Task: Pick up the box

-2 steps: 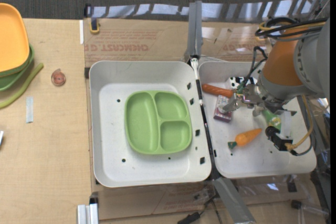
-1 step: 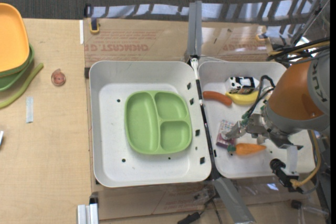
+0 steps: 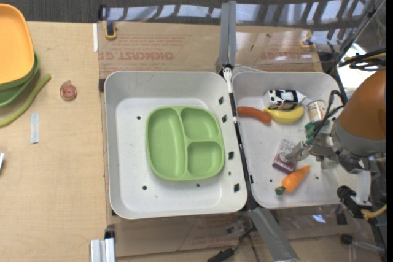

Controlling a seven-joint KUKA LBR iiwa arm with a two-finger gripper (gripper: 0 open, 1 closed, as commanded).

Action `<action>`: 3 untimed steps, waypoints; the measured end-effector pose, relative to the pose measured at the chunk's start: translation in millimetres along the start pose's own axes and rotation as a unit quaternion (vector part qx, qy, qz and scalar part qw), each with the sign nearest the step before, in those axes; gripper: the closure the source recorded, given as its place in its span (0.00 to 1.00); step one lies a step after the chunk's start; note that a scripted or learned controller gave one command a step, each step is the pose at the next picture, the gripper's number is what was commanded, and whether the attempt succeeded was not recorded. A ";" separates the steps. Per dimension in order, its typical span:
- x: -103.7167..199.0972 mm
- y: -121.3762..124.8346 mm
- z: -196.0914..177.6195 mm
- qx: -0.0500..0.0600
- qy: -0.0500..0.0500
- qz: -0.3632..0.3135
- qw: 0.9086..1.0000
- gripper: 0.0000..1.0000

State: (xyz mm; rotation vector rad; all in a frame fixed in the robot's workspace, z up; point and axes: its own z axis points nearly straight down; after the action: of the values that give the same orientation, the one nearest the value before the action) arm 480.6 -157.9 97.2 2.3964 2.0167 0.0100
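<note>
Camera view: gripper low in right bin, over small purple box beside carrot. Finger opening cannot be told; box looks to lie on the floor, not visibly gripped. Risk: carrot close by, fingers may nudge it or slip off the box.

Grey arm, orange band, black cables
</note>
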 end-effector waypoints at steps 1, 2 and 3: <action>42.6 38.8 0.7 0.000 0.000 -0.138 0.990 0.00; 4.9 96.9 -0.7 0.001 0.000 -0.102 0.995 0.00; 60.3 114.6 1.1 0.000 0.001 -0.111 0.994 0.00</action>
State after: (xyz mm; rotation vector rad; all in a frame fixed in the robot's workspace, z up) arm 603.8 -118.2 97.3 2.1580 2.2713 0.0094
